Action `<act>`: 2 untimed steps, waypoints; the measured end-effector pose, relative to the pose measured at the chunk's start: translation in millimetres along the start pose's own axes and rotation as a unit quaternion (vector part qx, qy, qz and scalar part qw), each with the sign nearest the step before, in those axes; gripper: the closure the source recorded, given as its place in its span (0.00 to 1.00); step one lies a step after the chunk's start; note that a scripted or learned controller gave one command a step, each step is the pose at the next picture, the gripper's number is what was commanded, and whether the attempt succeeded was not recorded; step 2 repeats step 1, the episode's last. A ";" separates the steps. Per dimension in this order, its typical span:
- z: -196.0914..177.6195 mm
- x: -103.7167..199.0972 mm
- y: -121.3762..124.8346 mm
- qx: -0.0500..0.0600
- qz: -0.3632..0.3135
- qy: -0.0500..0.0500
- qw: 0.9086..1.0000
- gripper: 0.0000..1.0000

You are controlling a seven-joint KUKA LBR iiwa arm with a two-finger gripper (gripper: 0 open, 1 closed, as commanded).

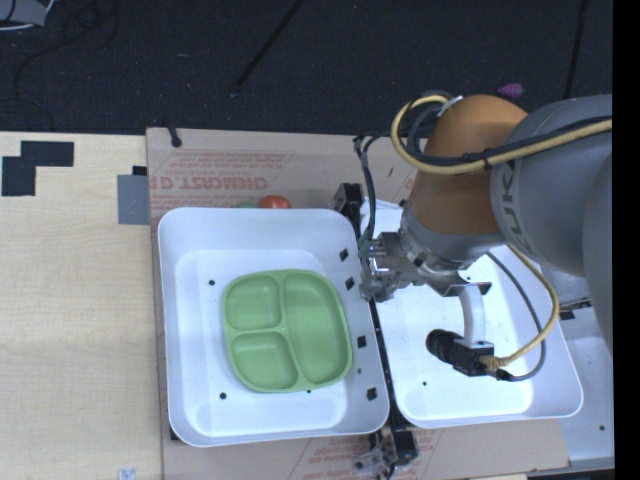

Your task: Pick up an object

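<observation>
One plate to go for, and I am planning the approach.

I am watching the green plate (287,330) lying flat in the middle of the left bin (190,238), while the arm (470,178) is hanging over the right bin (540,408), wrist close to the wall between them. The wrist is hiding the jaws, so I cannot tell their opening or whether they are holding anything. I am judging the plate's raised rim the best bite, its flat face offering none.

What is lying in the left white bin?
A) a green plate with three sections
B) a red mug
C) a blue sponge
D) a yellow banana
A: the left bin holds a green plate split into three sections, lying flat near its middle.
</observation>
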State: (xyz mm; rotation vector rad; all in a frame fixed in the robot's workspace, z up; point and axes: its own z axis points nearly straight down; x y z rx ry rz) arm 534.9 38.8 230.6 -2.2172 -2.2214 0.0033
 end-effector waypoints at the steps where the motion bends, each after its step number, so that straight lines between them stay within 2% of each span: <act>1: 12.6 51.7 0.2 0.001 0.000 0.000 1.000 1.00; 2: 12.6 51.7 0.2 0.001 0.000 0.000 1.000 1.00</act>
